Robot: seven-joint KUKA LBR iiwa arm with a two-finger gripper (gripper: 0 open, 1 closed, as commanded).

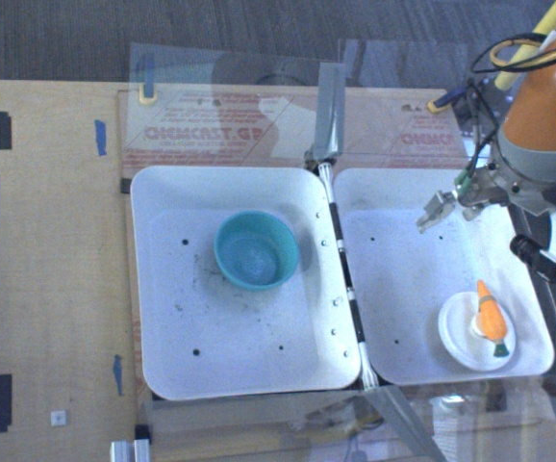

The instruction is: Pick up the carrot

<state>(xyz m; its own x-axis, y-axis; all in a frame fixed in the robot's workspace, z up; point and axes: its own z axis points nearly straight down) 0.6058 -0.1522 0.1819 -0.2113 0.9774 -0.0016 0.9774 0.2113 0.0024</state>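
Note:
The orange carrot [491, 320] with a small green end lies on a small white plate [457, 335] in the near right corner of the right bin [393, 287]. My gripper [451, 211] hangs over the far part of that bin, up and to the left of the carrot and well apart from it. It is open, with nothing between its fingers. The grey arm with its orange band [538, 114] comes in from the right above the bin's far right corner.
A teal bowl [255, 249] stands upright in the left bin [163, 335]. A metal divider [341, 277] runs between the two bins. Cables loop around the wrist at the upper right.

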